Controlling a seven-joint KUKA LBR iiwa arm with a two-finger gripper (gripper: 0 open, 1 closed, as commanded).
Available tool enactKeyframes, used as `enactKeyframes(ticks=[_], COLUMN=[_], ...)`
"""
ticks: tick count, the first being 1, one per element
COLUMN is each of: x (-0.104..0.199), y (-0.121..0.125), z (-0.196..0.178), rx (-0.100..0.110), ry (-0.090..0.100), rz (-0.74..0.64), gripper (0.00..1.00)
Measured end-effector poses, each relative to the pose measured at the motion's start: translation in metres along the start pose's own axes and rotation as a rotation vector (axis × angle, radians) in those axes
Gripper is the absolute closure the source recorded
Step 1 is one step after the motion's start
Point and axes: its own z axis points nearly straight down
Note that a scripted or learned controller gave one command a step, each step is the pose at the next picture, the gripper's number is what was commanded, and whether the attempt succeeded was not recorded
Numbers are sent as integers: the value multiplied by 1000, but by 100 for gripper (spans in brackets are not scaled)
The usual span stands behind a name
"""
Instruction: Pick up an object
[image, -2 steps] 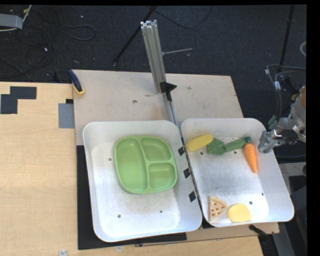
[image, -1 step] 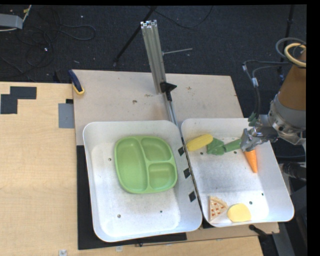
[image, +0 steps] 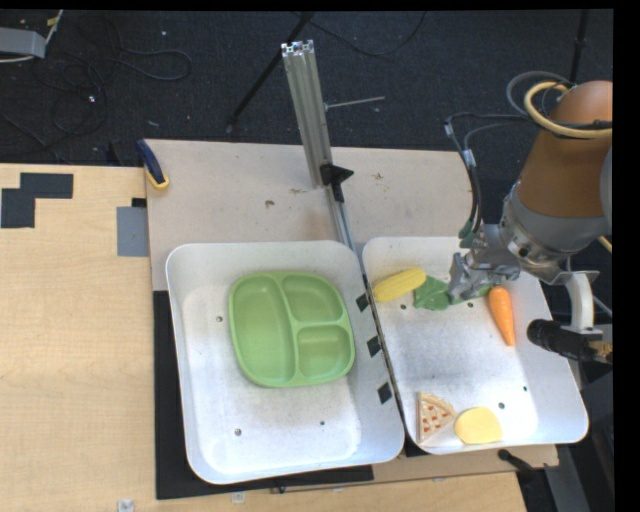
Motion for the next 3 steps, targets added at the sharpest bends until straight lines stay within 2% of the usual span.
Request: enactKeyframes(ticks=[3], x=[166], y=[46], z=[22], rx=[-1], ry=[-1], rz=[-2], gripper=[100])
